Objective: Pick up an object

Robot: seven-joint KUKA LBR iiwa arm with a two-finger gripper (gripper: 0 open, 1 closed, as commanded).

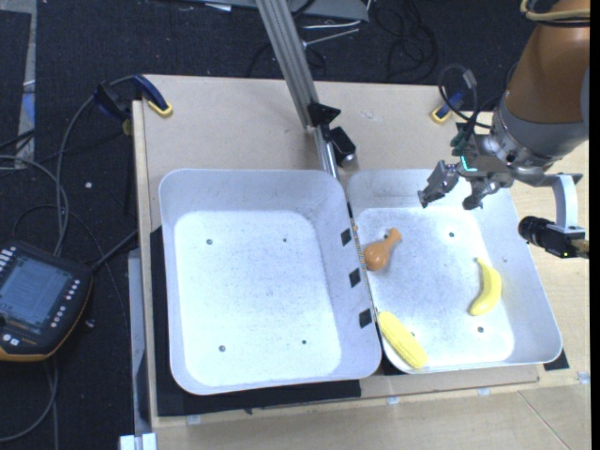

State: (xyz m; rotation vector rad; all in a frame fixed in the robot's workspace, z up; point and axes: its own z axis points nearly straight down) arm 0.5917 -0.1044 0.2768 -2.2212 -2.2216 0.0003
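We are noting the gripper [459, 191] hanging released beyond the banana [486, 289]; light, smooth, curved, best grasped mid-length.

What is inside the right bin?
The right bin holds a banana, a corn cob and an orange drumstick-like toy. Nothing inside is covered.

The grey arm reaches in from the right, its claw [458, 193] hanging with fingers spread apart, gripping nothing.
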